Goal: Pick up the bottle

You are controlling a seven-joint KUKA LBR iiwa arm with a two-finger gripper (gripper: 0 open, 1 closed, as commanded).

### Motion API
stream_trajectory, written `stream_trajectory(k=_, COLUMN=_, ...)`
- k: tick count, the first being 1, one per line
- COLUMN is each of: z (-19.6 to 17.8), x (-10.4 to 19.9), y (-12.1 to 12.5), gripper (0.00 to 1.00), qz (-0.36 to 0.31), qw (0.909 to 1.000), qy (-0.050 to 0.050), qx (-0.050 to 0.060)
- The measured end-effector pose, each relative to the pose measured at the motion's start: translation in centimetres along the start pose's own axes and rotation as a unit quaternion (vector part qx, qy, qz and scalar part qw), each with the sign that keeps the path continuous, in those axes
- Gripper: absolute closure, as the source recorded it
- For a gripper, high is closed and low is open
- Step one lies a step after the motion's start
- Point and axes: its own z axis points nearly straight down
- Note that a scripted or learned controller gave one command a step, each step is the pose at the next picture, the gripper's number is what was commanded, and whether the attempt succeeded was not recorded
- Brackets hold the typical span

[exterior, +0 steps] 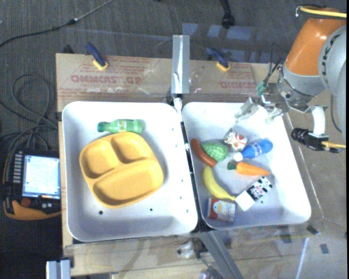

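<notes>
On the cardboard [116, 77], "CHEMGAS" lettering.

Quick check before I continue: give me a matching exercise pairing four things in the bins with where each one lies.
Things:
1. green bottle
2. yellow tray
3. banana
4. gripper

Places:
A. front half of the right bin, beside the left wall
B. above the right bin's far end
C. middle of the left bin
D. far end of the left bin, lying on its side beside the tray

Pairs: 1-D, 2-C, 3-A, 4-B
</notes>
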Motion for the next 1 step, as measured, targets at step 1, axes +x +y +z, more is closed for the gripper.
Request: stream_trajectory(k=1, z=6.52, x=-3.04, y=-0.73, gripper=0.0, qz=0.006, qw=0.9999, qy=-0.005, qx=-0.015)
